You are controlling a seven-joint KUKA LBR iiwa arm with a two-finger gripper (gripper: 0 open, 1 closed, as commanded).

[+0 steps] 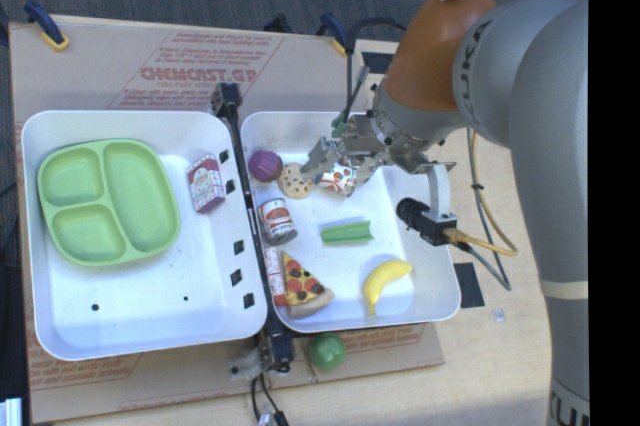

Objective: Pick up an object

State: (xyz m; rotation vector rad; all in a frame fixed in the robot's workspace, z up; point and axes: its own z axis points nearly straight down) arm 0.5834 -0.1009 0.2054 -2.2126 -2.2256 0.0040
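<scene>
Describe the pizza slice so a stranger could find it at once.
Look in the right-hand shallow white bin, along its near left corner by the divider between the bins. The triangular toy pizza slice lies there, below the small red-labelled can and left of the yellow banana. It alone is wedge-shaped with red and yellow toppings.

Bench (90, 54) (cardboard-topped) bearing two bins (140, 329)

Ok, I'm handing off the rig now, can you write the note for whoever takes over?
End effector: low in the right bin, at a red-and-white toy; grip state unclear.
Right bin: purple ball, cookie, can, green stick, pizza slice, banana.
Left bin: green tray, red packet.
Done: no confirmed pick.
Left: grasp and lift one object.
</scene>
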